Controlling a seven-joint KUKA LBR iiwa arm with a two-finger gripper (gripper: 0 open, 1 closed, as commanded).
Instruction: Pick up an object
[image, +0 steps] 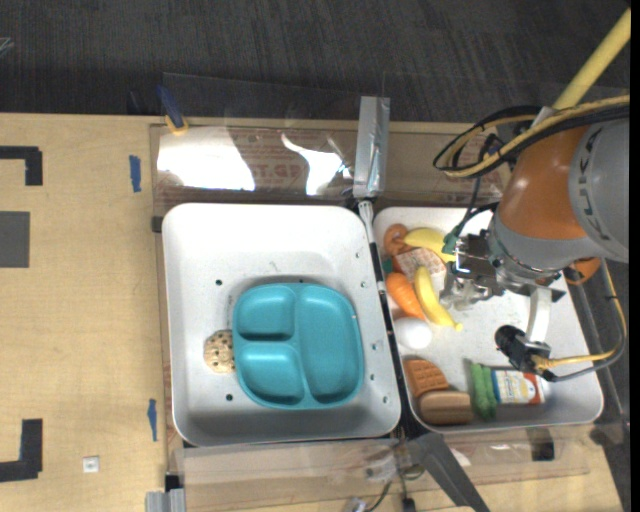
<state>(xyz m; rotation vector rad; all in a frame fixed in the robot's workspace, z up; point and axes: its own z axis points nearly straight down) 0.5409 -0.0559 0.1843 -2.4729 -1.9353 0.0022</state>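
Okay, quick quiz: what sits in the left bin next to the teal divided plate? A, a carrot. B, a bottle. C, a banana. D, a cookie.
D: a cookie lies against the left edge of the teal divided plate in the left bin.

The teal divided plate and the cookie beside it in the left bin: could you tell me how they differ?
The teal divided plate is far larger than the cookie. The plate is smooth, glossy teal with three compartments; the cookie is tan, speckled and flat. The plate sits near the left bin's middle, while the cookie lies at the plate's left edge, partly tucked against it. Both rest on the floor of the same bin, away from the gripper.
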